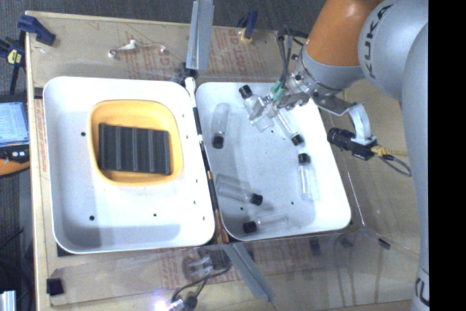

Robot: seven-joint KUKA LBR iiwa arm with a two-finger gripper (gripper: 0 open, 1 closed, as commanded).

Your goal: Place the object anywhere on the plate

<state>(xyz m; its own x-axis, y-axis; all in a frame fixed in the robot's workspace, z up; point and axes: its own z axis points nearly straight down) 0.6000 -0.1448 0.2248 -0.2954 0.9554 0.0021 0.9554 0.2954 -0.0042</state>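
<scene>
So the hand (268,107) is over the 12 o'clock end of the right bin (331,211). Honestly, we can't tell if it's clenched or released, because everything down there is see-through plastic. A clear tube (256,113) sits right at its tip and overlaps it from this angle, but we can't say it's actually gripped.

Working outward from there:

- At the hand's 10 o'clock, close by, we see a small black cap (246,91).
- At its 8 o'clock, a clear vial (219,124) lies near the bin's left wall, with its black cap pointing toward 6 o'clock.
- At the hand's 4 o'clock there's a short vial (295,136).
- Just past that lies a long vial (307,178), with its black cap at the 12 o'clock end.
- Down toward the bin's 6 o'clock end, a flat vial (240,191) lies with its cap on the 3 o'clock side.
- Near the bottom wall, the last vial (266,221) has its cap at the 9 o'clock end.

So every vial we can make out is in the right bin.

The yellow plate (135,110) is in the left bin (65,215), well apart from the hand, out at its 9 o'clock. A black ribbed block (135,149) lies on the middle of it.

Both bins sit on a wooden table (87,47). Along its 12 o'clock edge we spot a blue clamp (33,27) at the left corner and a second clamp (247,22) above the right bin. A grey metal bar (199,33) stands between them, lined up with the gap between the bins.
</scene>
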